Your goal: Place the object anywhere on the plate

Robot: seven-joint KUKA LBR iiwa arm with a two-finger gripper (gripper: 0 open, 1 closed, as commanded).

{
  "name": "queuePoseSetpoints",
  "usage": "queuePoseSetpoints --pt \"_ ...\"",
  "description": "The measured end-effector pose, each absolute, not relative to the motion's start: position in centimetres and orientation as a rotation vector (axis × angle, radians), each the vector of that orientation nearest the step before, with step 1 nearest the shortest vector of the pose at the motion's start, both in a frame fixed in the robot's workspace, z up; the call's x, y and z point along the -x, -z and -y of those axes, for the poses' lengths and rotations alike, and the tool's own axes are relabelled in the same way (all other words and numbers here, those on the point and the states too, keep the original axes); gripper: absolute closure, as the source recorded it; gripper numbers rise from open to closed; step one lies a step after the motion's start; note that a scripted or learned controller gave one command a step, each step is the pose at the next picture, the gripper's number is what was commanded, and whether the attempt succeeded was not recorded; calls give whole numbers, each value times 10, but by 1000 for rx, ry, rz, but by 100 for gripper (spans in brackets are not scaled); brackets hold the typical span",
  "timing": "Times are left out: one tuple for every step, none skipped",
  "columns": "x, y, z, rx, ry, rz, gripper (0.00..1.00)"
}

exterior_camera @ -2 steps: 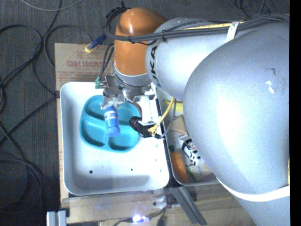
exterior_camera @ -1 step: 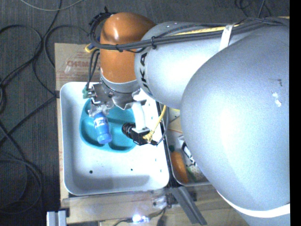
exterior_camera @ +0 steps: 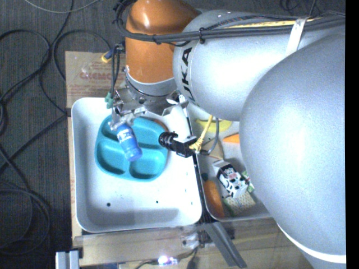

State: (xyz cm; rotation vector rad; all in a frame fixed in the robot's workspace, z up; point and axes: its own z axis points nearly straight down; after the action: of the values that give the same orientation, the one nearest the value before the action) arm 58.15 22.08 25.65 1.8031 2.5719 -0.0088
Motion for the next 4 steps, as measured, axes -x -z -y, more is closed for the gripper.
queuePoseSetpoints --pt "-597 -207 -152 -1923 10 -2486 100" --pt "-600 -206 -168 -1930 7 -2484 100" --pt "-570 -210 -227 -1928 8 -2485 100" --pt "-659 -256 -221 -1704 7 -2637 100"
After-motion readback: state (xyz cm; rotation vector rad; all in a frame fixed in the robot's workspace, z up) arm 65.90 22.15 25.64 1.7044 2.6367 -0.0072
